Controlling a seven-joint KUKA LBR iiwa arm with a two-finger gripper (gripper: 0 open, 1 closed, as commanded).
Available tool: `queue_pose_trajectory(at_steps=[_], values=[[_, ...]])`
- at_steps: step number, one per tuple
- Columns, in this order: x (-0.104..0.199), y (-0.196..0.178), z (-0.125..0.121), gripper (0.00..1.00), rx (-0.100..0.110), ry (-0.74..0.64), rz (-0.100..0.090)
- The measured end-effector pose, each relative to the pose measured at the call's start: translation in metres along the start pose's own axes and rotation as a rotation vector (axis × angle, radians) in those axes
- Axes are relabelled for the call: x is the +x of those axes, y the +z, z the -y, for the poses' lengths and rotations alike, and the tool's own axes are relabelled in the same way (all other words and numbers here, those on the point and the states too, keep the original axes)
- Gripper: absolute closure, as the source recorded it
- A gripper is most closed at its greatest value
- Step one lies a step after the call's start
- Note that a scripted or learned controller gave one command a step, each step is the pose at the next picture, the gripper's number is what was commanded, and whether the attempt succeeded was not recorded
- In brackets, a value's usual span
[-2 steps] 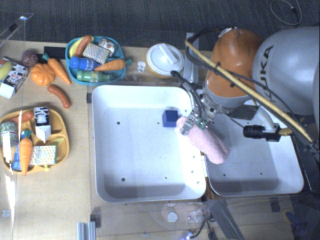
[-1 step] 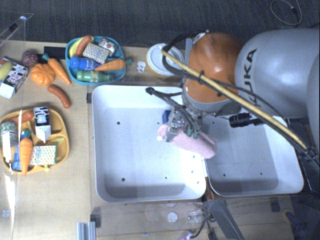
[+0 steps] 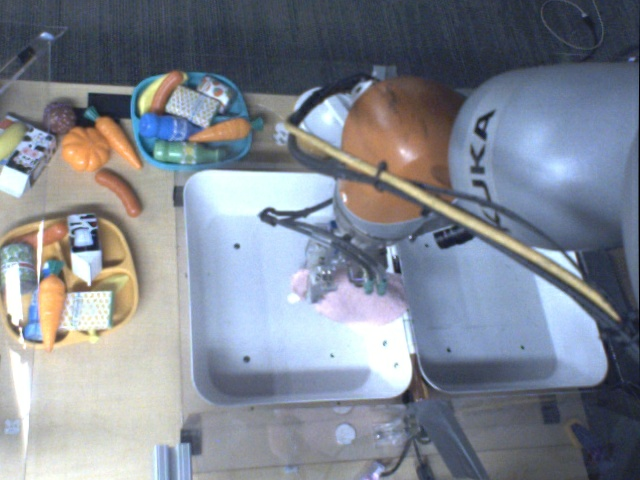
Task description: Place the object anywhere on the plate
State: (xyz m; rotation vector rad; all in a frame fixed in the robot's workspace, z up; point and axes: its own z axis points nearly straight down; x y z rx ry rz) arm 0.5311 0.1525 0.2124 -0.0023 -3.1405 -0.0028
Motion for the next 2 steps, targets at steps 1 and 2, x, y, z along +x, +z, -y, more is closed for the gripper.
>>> queue_pose_trajectory(at_steps=[1, 2], values=[[0.0148, -0.0048, -0.0485, 1.0, 0.001, -0.006, 0.0], [0.0147, -0.0049, -0.0484, 0.0, 0.0, -0.005, 0.0]])
